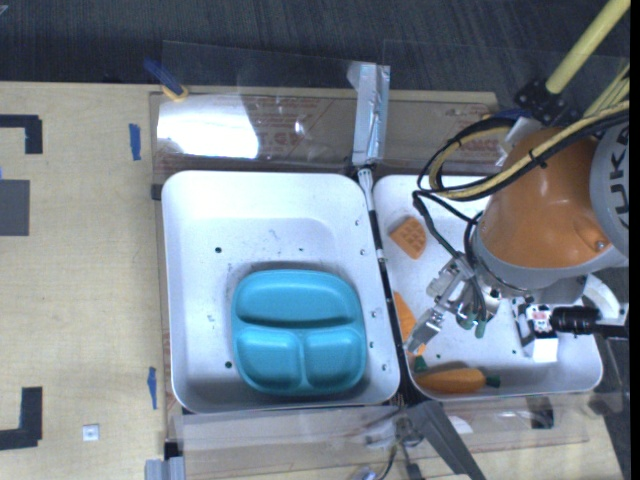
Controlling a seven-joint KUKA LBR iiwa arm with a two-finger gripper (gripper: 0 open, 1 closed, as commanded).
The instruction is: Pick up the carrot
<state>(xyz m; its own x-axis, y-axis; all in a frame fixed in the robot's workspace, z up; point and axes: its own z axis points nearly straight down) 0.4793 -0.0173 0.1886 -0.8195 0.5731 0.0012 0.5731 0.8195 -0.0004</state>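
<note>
The arm (560, 203), grey with an orange band, reaches into the right bin (590, 373) on the worktop (80, 268), its pincer (428, 330) low over the bin's left side. Whether the pincer is released or clenched cannot be told, and nothing can be seen held by it. The carrot (452, 378) lies flat on the bin floor just below the pincer, near the bin's front wall, apart from the tips. An orange stick (403, 313) lies just left of the pincer, against the wall dividing the bins. A waffle-like piece (408, 237) sits above the pincer, farther back in the same bin. To the pincer's left, in the left bin (200, 208), rests a blue divided tray (298, 330), well apart from the pincer. Black and yellow cables (480, 163) loop above the pincer, beside the arm.
</note>
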